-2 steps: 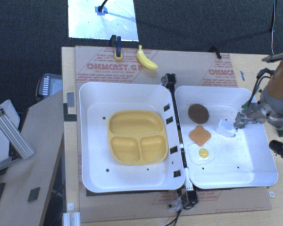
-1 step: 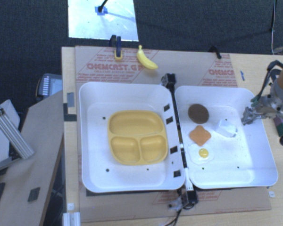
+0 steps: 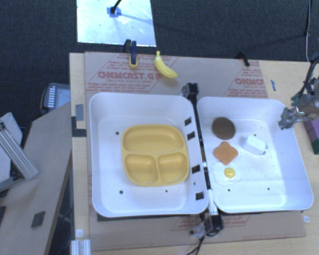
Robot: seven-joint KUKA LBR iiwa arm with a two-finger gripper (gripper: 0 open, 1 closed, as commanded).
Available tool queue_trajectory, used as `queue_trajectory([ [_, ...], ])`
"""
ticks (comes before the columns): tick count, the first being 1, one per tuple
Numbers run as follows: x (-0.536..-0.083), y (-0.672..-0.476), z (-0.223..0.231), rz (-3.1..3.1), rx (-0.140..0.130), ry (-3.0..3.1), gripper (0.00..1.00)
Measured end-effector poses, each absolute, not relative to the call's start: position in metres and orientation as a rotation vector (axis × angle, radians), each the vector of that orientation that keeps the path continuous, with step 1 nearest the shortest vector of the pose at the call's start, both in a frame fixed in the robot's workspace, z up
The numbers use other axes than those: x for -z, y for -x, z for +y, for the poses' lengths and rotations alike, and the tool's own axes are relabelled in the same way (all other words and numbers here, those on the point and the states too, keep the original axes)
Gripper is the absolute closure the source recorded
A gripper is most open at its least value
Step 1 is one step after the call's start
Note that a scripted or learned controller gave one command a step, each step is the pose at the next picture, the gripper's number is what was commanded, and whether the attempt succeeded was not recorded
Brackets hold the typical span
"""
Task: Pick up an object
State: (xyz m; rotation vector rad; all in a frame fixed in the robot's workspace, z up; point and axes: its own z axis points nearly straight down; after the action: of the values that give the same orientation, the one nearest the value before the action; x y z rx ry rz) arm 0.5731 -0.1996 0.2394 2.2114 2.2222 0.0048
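Observation:
In the right bin (image 3: 287, 195) lie a brown round patty (image 3: 223, 127), an orange toast-like piece (image 3: 225, 153), a fried egg (image 3: 227, 173) and a small white block (image 3: 255, 144). My gripper (image 3: 287, 119) hangs at the right bin's far right rim, away from all of them, with nothing seen in it. A yellow divided tray (image 3: 152, 154) rests in the left bin (image 3: 103, 142).
A yellow banana (image 3: 165, 67) lies on the cardboard behind the bins, beside a yellow clamp (image 3: 133, 54). A black hinge strip (image 3: 198, 142) runs between the bins. Coloured blocks (image 3: 318, 134) stand on the bench at the right edge.

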Motion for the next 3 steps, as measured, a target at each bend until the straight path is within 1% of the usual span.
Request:
queue_trajectory([
  [1,-0.294,-0.575,-0.2,2.222,-0.006,-2.21,1.0],
  [2,-0.294,-0.561,-0.152,2.23,-0.003,-2.211,1.0],
  [3,-0.275,-0.549,-0.103,2.233,-0.002,-2.212,1.0],
])
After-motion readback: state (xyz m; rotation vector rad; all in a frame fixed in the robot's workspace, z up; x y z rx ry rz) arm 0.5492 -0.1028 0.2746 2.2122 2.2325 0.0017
